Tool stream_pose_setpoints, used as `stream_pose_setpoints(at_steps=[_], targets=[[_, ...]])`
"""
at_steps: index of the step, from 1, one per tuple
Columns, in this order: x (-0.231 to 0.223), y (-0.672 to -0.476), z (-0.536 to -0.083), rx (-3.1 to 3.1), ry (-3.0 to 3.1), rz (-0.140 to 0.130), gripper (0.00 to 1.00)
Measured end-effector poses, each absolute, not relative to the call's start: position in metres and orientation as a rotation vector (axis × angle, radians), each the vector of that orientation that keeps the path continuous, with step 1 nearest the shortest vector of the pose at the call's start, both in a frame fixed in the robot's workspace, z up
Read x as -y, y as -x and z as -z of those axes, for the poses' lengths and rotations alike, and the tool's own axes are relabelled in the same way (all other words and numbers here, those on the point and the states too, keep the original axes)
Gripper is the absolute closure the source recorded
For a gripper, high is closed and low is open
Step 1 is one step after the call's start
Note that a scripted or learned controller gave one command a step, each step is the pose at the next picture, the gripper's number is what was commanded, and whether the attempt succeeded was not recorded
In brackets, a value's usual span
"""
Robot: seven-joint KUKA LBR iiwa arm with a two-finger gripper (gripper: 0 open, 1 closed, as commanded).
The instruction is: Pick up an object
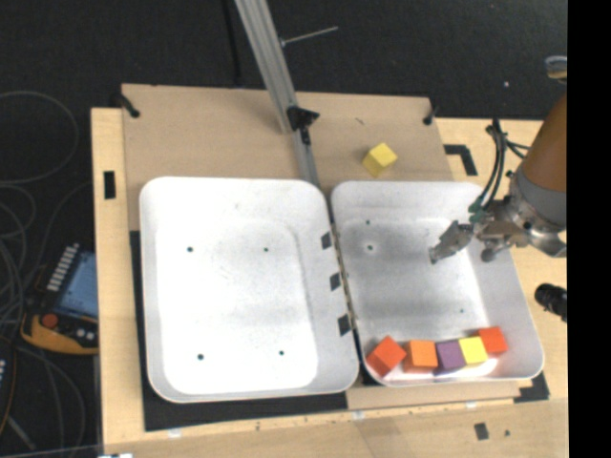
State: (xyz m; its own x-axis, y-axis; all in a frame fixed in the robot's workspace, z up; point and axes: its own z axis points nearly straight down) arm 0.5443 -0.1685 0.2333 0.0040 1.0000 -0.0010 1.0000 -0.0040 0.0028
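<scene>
- Grey-and-orange arm (544, 165) reaching in from the right of the camera view, hand (449, 246) hovering over the bare middle of the right bin (401, 208); approach step by the look of it, nothing picked yet.
- Cannot tell how far open; nothing visible in its grasp.
- Row of small blocks (437, 353) along the right bin's near wall: two orange, one purple, one yellow, one orange-red, touching side by side.
- Needs a move toward that near edge, then a descent; tight packing against the wall likely awkward.
- Yellow block (379, 158) lying apart on the table (229, 132), beyond the bins.
</scene>
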Motion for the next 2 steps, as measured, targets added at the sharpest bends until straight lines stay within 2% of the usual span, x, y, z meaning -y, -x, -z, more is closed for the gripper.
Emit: stream_pose_setpoints(at_steps=[1,2], targets=[[0.111,-0.502,-0.205,-2.230,-2.218,0.001,0.00],[0.128,-0.520,-0.177,-2.218,-2.225,0.004,0.00]])
